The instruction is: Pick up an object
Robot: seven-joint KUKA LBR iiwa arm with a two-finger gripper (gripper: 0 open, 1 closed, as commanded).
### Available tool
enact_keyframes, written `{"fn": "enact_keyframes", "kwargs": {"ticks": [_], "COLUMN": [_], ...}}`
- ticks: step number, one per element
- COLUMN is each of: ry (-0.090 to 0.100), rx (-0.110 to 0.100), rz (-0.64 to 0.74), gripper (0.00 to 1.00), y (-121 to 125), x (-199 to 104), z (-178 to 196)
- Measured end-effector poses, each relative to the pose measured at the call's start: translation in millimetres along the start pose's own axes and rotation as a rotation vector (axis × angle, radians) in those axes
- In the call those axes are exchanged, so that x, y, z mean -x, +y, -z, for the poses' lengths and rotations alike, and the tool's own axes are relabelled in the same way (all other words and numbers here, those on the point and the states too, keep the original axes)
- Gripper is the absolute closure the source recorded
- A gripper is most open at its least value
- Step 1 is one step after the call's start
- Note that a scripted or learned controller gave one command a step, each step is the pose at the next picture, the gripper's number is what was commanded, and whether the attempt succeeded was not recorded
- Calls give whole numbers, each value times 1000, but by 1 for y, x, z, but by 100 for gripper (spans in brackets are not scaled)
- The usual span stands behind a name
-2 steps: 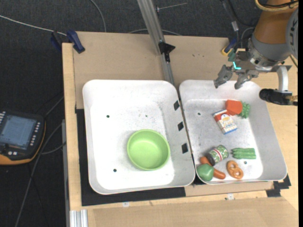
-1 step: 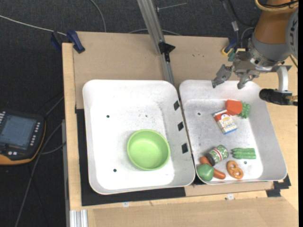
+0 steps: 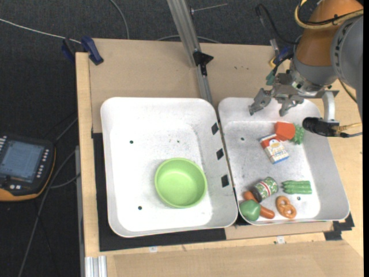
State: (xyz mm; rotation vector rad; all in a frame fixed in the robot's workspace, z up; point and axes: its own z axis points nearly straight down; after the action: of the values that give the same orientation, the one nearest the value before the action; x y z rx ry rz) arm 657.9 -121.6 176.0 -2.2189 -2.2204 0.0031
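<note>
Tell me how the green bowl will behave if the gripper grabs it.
The green bowl looks like thin plastic, so probably light and stiff. Its smooth round rim may slip between fingers. Sitting upright in the left bin, it would likely slide rather than tip.

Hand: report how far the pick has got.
Done: nothing is lifted yet. The toys, such as the carton, can and pretzel, all lie in the right bin. In hand: the hand hangs open over that bin's far end, holding nothing. Left: descend, grasp one toy, lift.
</note>
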Motion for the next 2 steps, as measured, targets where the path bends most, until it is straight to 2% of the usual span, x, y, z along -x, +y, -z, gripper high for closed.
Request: {"fn": "enact_keyframes", "kwargs": {"ticks": [2], "ry": [0], "rx": [0], "rz": [0], "gripper": [0], "y": [-3], "x": [-3], "z": [-82]}}
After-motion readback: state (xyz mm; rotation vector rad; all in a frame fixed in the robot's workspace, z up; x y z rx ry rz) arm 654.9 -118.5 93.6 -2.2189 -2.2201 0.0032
